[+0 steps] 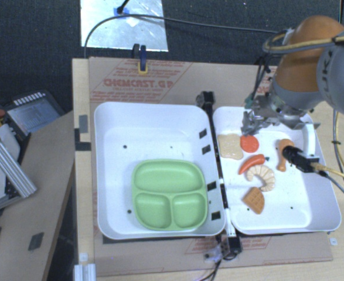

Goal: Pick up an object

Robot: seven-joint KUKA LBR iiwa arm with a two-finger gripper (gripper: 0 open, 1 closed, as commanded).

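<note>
Nearest, green tray (169,193). Beyond it, end effector (251,124) just above red slice (249,143); finger state impossible to tell. Lower straight down, centred on slice.

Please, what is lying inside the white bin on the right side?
The right bin holds toy food: a pale slice, a red round, an orange-red pepper, a shrimp, a waffle-like wedge and an orange piece. The pincer and arm cover the bin's far part.

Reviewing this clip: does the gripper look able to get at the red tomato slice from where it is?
Probably yes. The gripper hangs just above the red tomato slice in the right bin, and nothing covers the slice.
</note>
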